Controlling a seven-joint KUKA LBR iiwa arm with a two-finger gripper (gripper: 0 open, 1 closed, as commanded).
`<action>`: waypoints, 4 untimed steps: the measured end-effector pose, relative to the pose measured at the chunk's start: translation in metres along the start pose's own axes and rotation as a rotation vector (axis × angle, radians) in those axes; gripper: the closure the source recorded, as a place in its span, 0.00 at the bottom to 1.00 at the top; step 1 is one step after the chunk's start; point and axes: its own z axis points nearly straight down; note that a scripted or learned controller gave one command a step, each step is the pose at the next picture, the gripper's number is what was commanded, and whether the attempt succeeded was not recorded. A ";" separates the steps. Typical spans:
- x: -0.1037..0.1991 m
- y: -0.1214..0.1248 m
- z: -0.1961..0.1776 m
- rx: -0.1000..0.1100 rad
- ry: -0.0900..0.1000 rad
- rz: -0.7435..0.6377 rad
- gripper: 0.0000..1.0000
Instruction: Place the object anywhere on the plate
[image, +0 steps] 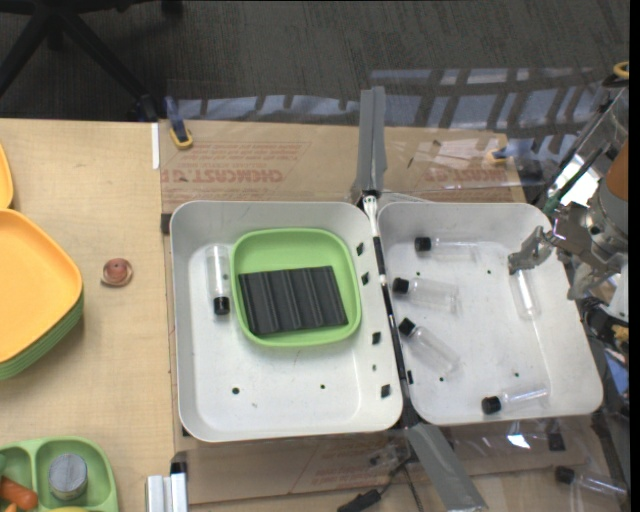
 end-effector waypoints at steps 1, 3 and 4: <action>-0.033 0.045 -0.077 0.000 -0.001 0.072 0.00; 0.007 0.111 -0.059 0.001 -0.001 0.305 0.00; 0.014 0.114 -0.047 0.002 -0.001 0.360 0.00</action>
